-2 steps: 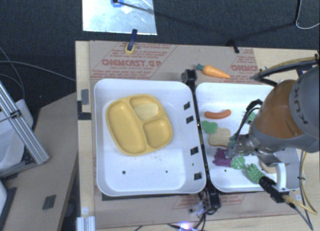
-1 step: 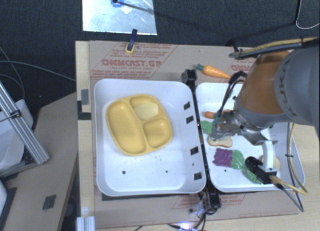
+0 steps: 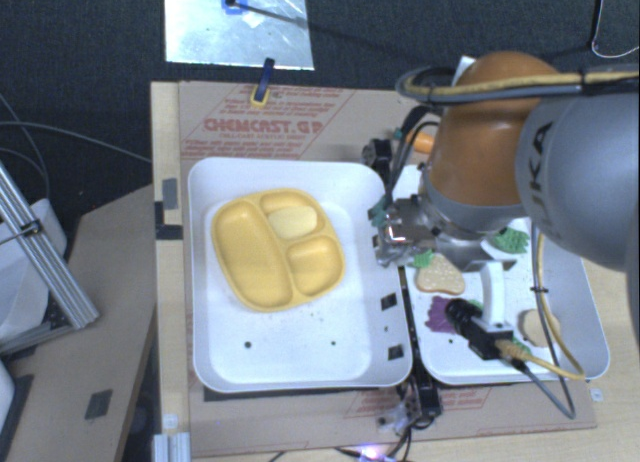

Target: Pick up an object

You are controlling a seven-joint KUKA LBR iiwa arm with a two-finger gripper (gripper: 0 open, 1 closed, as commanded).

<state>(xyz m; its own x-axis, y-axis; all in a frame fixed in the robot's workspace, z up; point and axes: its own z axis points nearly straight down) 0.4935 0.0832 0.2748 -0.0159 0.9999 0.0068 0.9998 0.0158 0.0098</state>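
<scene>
- Your gripper [image 3: 398, 235] sits mid-frame over the seam between bins; can't tell its state.
- Yellow tray [image 3: 277, 247] centre-left in left bin [image 3: 300, 360].
- Toast slice [image 3: 439, 276], purple piece [image 3: 438, 314] in right bin [image 3: 570, 340].

Grey arm [image 3: 585, 165], orange band [image 3: 490, 130], black and yellow cables

Robotics lab — KUKA arm [image 3: 560, 160] (test bins [image 3: 215, 350]).
</scene>
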